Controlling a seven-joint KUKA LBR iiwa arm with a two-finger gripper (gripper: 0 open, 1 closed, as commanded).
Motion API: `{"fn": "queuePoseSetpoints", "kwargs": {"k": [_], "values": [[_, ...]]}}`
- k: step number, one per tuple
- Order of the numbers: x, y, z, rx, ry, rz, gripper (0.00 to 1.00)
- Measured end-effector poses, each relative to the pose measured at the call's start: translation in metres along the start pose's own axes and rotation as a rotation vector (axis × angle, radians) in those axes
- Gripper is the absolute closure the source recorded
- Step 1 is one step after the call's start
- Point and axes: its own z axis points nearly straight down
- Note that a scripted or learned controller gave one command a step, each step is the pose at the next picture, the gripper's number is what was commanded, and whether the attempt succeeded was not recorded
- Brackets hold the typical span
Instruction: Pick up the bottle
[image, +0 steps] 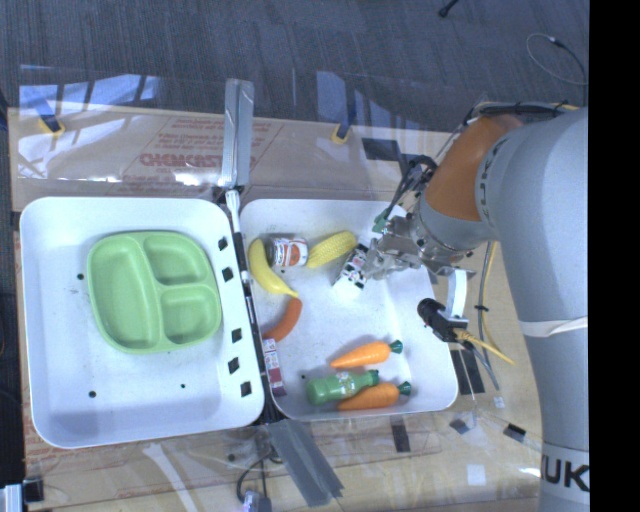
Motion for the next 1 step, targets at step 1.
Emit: {"fn": "queuePoseSetpoints", "kwargs": {"k": [1], "values": [[0.0305,0.0571,-0.0163,0.021,-0.005,-0.019,1.0]]}}
